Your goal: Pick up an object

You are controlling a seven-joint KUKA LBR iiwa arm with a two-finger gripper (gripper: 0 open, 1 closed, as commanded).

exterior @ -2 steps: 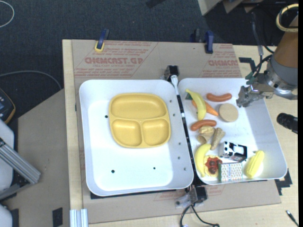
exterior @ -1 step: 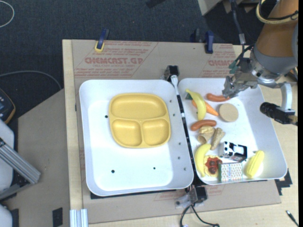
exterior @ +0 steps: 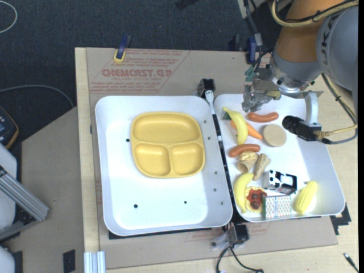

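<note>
Two bananas (exterior: 239, 125); two sausages (exterior: 263, 116)

Setting: looking like a robotics lab or test bench.
Bench (exterior: 91, 152): lying under brown board printed with a maker's name, clamped at 11 o'clock.
Bins: sitting side by side, white bin (exterior: 114, 203) at 9 o'clock, toy food at 3 o'clock.
Surroundings: cables (exterior: 34, 90) trailing over dark carpet, aluminium framing (exterior: 23, 195) showing at 8 o'clock.

Red lettering reading "CHEMCAST G P" runs across the brown cardboard sheet (exterior: 145, 67) lying under the two white bins, with smaller red lines above and below it too faint to read. No other text on the bench is legible.
</note>
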